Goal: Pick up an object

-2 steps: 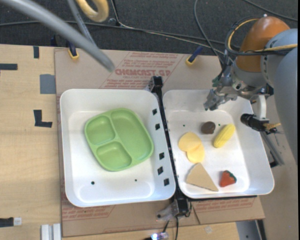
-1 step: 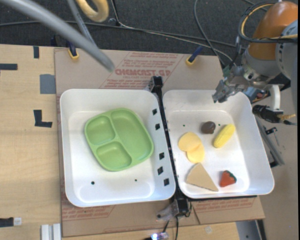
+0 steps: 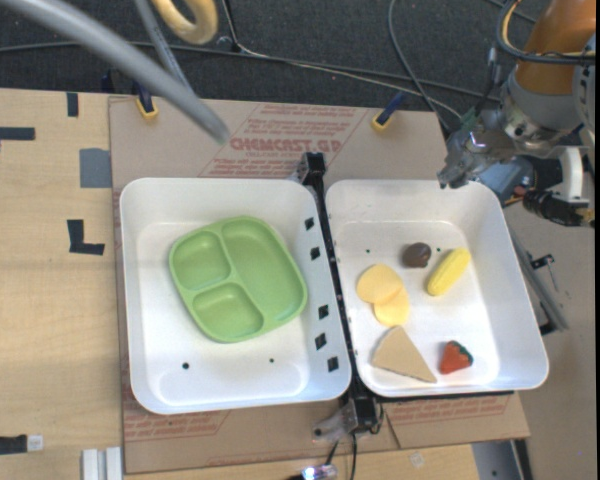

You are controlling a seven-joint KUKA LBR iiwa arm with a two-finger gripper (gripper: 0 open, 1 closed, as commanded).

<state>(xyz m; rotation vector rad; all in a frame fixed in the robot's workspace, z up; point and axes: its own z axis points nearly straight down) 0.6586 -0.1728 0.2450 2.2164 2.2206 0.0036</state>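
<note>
We take the right-hand shallow white plastic bin [image 3: 500, 268] as our landmark: the grey arm's gripper [image 3: 458, 168] hangs over its far rim, and we cannot tell how its jaws stand. To pick well, we judge it should come down inside the bin over the yellow toy corn cob [image 3: 448, 271], which lies toward the bin's far right. Its long axis runs diagonally, so closing across its narrow width seems best.
</note>
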